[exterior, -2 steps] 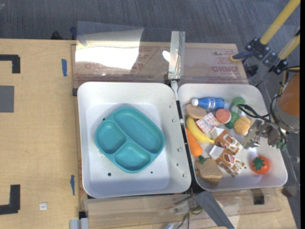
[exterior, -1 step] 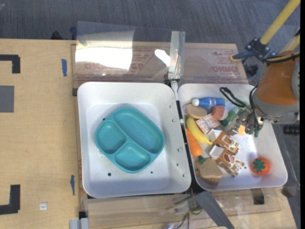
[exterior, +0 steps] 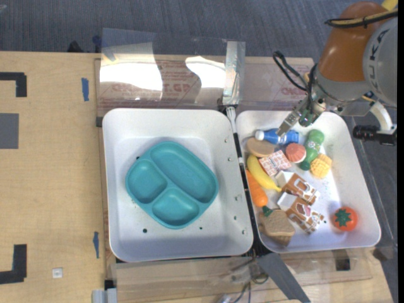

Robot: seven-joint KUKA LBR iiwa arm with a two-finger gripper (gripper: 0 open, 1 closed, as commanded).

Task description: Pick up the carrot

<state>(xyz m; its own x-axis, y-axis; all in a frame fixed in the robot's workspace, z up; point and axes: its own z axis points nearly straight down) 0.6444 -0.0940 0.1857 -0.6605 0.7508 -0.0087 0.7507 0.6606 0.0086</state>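
The carrot (exterior: 256, 189) is a small orange piece lying along the left wall of the right bin (exterior: 364, 197), just below a yellow banana (exterior: 261, 173). My gripper (exterior: 300, 119) hangs over the back of that bin, above a blue bottle (exterior: 273, 134) and beside a green toy (exterior: 314, 140). It is well up and to the right of the carrot, not touching it. Nothing can be seen held in it.
The right bin is crowded: a tan bread piece (exterior: 259, 147), a red round toy (exterior: 295, 153), corn (exterior: 322, 165), patterned boxes (exterior: 299, 198), a bread slice (exterior: 278, 226), a tomato (exterior: 344, 218). The left bin (exterior: 120, 137) holds a teal divided plate (exterior: 172, 183).
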